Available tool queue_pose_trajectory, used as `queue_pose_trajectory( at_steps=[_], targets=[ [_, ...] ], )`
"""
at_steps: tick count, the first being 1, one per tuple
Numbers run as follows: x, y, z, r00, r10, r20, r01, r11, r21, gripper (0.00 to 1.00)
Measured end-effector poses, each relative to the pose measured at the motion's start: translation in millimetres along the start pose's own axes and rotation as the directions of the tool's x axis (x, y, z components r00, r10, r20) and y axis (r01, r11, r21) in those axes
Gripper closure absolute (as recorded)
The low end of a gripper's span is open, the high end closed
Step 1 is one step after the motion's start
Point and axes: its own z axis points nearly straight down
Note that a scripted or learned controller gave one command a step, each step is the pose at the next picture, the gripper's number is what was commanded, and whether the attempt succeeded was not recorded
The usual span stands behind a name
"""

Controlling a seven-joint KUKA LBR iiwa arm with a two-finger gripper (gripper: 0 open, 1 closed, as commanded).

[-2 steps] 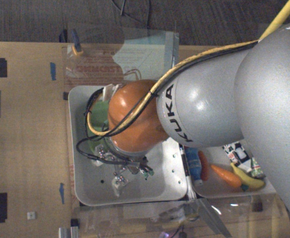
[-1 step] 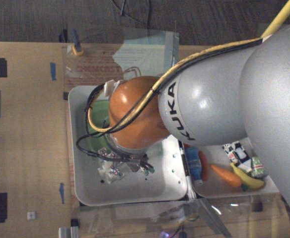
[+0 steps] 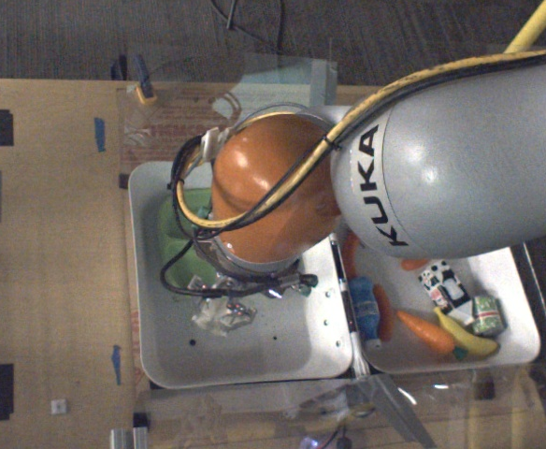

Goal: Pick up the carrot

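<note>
The carrot (image 3: 423,332) lies in the right bin (image 3: 521,340), orange and tapered, pointing up-left, with a yellow banana (image 3: 466,337) against its lower end. The arm's orange wrist band (image 3: 264,190) hangs over the left bin (image 3: 254,349), and the gripper (image 3: 224,309) below it is mostly hidden by the wrist. Something pale and crumpled shows at the gripper's tip above the bin floor. The gripper is well to the left of the carrot, across the wall between the bins.
A green object (image 3: 181,237) sits in the left bin under the wrist. The right bin also holds a blue bottle (image 3: 366,311), a black-and-white carton (image 3: 445,286), a small green can (image 3: 487,314) and another orange item (image 3: 414,264). The grey arm covers the right bin's upper part.
</note>
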Motion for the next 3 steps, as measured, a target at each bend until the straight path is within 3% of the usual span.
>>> queue_pose_trajectory(
  at_steps=[1, 2, 3],
  targets=[
    [27, -7, 6, 0.852, -0.523, -0.002, 0.523, 0.852, -0.005, 1.0],
    [14, 3, 17, 0.37, -0.929, 0.003, 0.929, 0.37, -0.006, 1.0],
    [6, 9, 6, 0.032, -0.999, 0.005, 0.999, 0.032, -0.006, 1.0]
  ],
)
